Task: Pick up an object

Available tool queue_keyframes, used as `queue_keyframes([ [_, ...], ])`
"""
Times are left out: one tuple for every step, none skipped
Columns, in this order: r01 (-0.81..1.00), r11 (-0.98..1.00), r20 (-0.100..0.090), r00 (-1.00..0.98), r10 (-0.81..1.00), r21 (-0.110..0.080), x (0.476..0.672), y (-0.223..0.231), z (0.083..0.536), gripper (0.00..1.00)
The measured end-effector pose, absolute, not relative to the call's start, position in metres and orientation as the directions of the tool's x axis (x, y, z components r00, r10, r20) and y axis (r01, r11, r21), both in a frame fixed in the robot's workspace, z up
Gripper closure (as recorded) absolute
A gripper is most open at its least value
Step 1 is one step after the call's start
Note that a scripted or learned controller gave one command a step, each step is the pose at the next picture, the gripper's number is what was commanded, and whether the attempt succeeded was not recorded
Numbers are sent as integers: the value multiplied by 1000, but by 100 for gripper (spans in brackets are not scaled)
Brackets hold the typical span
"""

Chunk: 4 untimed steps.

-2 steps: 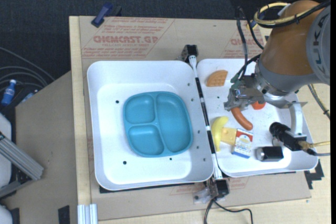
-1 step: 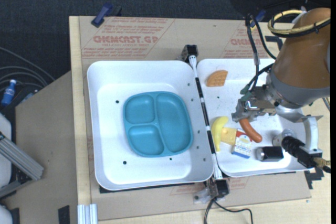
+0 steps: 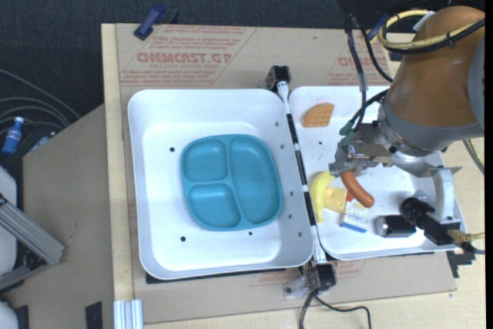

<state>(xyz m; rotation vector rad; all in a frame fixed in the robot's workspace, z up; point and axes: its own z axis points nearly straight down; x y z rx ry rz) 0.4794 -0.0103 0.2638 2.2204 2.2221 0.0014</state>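
The hot dog (image 3: 359,189), a small orange-red toy sausage, lies at a slant in the right bin (image 3: 339,244), with a yellow wedge (image 3: 330,194) touching it on the left and a small white-and-blue pack (image 3: 354,222) just below. The gripper (image 3: 350,162) hangs directly over the sausage's upper end, and whether it is apart or together cannot be told, since the wrist hides it. To do this step well, the grasp should probably straddle the sausage across its narrow width, near its middle, and stay clear of the yellow wedge so the two are not pinched together. A toast-coloured piece (image 3: 317,115) sits well apart near the bin's far wall. In the left bin (image 3: 154,115) rests a blue divided plate (image 3: 230,181).
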Motion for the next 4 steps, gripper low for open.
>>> queue_keyframes([
  [1000,0,0,0,1000,1,479,-24,267,100],
  [1000,-1,0,1,1000,1,479,-30,267,100],
  [1000,-1,-1,1,1000,1,500,-42,264,100],
  [1000,-1,0,1,1000,-3,479,-85,266,100],
])
